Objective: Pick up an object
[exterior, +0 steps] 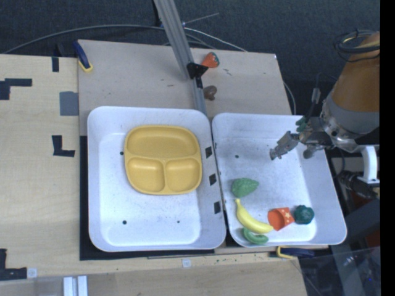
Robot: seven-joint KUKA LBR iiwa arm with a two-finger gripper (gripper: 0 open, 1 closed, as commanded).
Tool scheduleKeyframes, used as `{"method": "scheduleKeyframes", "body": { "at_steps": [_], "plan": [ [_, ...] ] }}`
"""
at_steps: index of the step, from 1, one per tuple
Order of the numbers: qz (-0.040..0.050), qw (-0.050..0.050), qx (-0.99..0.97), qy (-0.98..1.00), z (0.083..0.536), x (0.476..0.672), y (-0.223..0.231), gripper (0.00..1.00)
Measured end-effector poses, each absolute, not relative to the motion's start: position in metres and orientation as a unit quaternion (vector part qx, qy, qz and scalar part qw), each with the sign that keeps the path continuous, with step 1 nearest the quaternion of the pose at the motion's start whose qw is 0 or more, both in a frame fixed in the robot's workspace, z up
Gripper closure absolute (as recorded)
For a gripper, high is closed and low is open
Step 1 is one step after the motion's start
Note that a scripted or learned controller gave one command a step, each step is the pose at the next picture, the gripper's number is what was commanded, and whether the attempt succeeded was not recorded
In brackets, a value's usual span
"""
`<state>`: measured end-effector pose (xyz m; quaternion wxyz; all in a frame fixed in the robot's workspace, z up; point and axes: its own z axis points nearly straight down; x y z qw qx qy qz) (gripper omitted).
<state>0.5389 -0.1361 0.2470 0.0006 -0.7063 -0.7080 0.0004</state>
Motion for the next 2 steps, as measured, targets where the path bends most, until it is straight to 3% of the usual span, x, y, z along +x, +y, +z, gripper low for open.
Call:
{"method": "scheduleKeyframes", "body": {
  "at_steps": [1,2],
  "plan": [
    [0.0005,0.001,-0.706,-0.708,0.247,0.539,-0.136,0.00],
    [0.0025,0.003,-0.707,-0.708,0.187,0.545,-0.137,0.00]
  ]
}}
